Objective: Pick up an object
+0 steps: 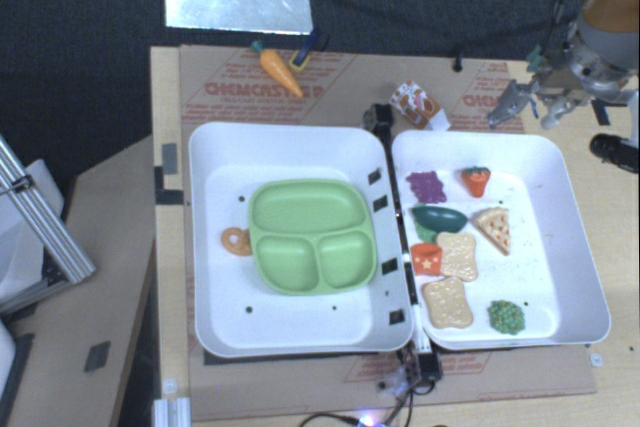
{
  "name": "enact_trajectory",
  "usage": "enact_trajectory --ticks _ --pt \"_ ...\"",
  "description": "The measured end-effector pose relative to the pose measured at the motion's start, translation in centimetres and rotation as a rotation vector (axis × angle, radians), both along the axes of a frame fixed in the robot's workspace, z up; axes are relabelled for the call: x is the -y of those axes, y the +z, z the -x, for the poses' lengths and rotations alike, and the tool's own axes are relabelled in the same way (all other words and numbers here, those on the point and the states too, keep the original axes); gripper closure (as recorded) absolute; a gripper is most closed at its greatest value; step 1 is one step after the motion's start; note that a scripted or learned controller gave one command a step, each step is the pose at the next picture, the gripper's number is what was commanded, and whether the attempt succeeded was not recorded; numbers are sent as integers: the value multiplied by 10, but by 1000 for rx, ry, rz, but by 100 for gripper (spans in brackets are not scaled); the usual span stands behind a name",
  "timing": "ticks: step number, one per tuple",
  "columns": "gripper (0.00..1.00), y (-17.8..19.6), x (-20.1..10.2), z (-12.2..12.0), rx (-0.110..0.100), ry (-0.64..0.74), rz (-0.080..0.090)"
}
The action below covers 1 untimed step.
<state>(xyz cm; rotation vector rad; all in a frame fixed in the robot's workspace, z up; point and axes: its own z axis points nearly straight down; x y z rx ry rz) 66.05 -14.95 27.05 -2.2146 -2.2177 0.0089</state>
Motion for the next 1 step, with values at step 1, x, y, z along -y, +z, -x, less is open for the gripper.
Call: enact_trajectory --ticks 1 --pt "0 7 0 -2 11 2 2"
